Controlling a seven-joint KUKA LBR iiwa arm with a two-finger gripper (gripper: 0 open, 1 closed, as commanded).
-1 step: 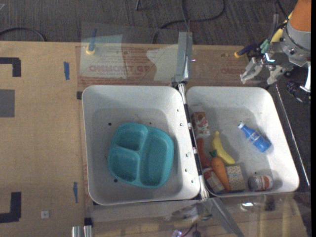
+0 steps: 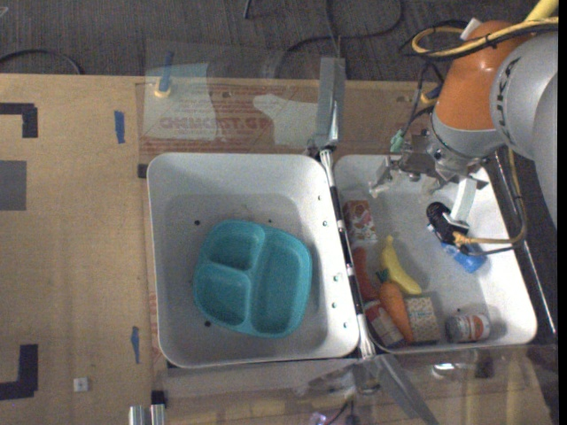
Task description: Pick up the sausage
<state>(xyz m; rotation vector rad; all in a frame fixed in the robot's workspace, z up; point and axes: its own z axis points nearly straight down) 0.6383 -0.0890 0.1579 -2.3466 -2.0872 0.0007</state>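
While tool (image 2: pixel 418 173) hovers, sausage (image 2: pixel 361 274) near banana (image 2: pixel 400 269)

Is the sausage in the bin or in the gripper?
In the right bin. The sausage lies along its left wall, beside the banana, apart from the gripper at the far end.

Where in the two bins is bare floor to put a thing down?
Left bin: bare floor all around the teal plate, widest at the far wall. Right bin: a bare patch between the banana, the can and the right wall. Crowded: its near left corner, with sausage and carrot.
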